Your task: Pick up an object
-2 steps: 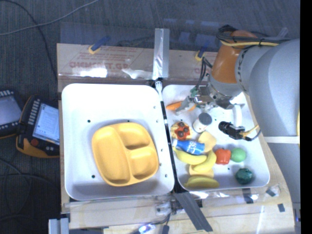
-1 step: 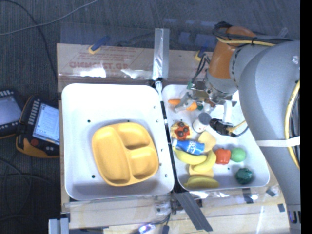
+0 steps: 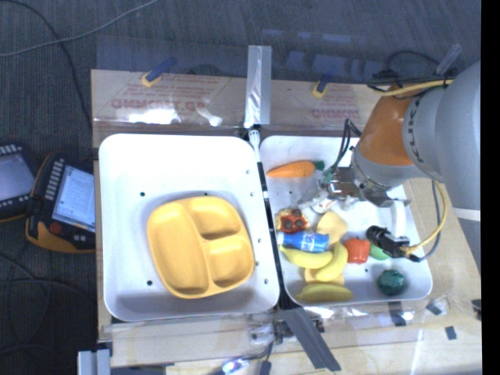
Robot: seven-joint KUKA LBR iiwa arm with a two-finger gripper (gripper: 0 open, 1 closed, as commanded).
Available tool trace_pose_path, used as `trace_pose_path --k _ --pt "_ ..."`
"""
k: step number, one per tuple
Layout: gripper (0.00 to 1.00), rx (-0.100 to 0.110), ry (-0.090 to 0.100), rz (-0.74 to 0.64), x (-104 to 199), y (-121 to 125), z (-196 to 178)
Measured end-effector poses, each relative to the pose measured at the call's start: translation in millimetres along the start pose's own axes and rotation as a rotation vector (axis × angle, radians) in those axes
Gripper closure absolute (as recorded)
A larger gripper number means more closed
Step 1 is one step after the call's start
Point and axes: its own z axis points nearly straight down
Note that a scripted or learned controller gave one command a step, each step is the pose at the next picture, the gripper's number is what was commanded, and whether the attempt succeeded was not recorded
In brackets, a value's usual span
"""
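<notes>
The right bin (image 3: pixel 414 209) holds a pile of toy food. An orange carrot (image 3: pixel 291 169) lies at its far left corner. Near the middle are a small red and orange piece (image 3: pixel 293 222), a blue item (image 3: pixel 306 242) and a pale yellow fruit (image 3: pixel 333 225). Yellow bananas (image 3: pixel 326 266) lie toward the front, with a red pepper (image 3: pixel 357 250) and a green item (image 3: pixel 391 280) to their right. My gripper (image 3: pixel 331 198) reaches down from the right, low over the middle of the pile, just above the pale yellow fruit and right of the carrot. Its tips are hidden among the objects.
The left bin (image 3: pixel 125 170) holds a yellow divided plate (image 3: pixel 201 244). A low wall (image 3: pixel 266 217) separates the two bins. The arm's orange band (image 3: pixel 391 131) and cables (image 3: pixel 422 244) hang over the right bin's far right side. A tablet-like device (image 3: pixel 66 201) lies left of the bench.
</notes>
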Motion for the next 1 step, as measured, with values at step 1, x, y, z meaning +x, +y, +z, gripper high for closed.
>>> trace_pose_path --k 1 --pt "1.00 0.000 0.001 -0.001 1.1 0.5 -8.8"
